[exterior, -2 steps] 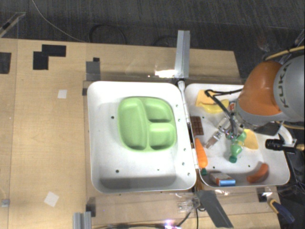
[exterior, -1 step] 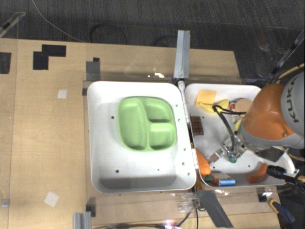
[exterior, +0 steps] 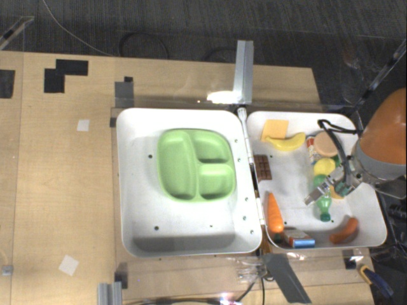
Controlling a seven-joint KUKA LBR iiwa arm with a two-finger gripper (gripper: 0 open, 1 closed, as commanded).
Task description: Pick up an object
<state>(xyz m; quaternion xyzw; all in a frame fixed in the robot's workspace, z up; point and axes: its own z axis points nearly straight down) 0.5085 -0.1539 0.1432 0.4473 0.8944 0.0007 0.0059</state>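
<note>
The hand hangs low in the right bin, amid small toy foods; whether it is open or closed cannot be told. A carrot lies near the bin's left wall. The left bin holds a green divided tray. Both bins sit on a pale wooden bench, with dark carpet beyond.

Fixed overhead camera, slanted down, both bins

Light wooden bench, dark grey carpet floor, black cable
</note>
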